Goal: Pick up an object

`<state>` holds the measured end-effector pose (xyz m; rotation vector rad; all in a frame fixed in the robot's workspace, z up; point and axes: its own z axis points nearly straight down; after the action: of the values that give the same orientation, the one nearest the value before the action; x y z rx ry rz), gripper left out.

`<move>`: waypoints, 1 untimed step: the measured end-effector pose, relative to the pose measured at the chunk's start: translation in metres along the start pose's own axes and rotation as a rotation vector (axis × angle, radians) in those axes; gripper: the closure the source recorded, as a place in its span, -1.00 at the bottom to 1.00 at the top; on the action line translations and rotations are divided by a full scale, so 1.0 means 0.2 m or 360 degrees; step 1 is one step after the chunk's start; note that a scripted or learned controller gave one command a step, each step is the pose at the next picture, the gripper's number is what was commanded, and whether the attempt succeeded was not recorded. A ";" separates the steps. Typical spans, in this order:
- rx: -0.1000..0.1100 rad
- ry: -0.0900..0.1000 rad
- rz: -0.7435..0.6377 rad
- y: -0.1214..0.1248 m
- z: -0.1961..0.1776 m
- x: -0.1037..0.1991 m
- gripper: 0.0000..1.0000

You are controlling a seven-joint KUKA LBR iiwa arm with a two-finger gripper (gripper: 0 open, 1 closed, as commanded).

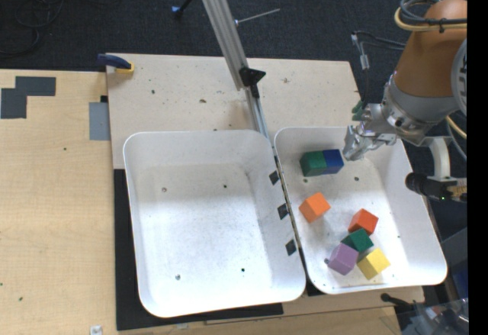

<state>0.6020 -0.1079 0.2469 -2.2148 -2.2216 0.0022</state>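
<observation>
Several small blocks lie in the right bin (412, 204). A green block (313, 164) and a blue block (333, 160) sit side by side, touching, near the bin's far end. An orange block (314, 206) lies alone in the middle. Toward the near end, a red block (364, 220), a dark green block (357, 241), a purple block (342, 258) and a yellow block (373, 263) cluster together. My gripper (357, 146) hangs low over the far part of the right bin, just right of the blue block and slightly above it. Nothing shows in its grasp.
The left bin (206, 219) stands beside the right one, with small black clips (280, 210) along the shared rims. A slanted aluminium bar (229, 43) rises behind the bins. The arm's orange band (427, 59) is above the right bin's far right corner.
</observation>
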 end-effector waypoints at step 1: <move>0.0000 0.0001 -0.0002 -0.04 -0.03 0.27 1.00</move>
<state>0.5943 -0.0545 0.2523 -2.2135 -2.2225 0.0012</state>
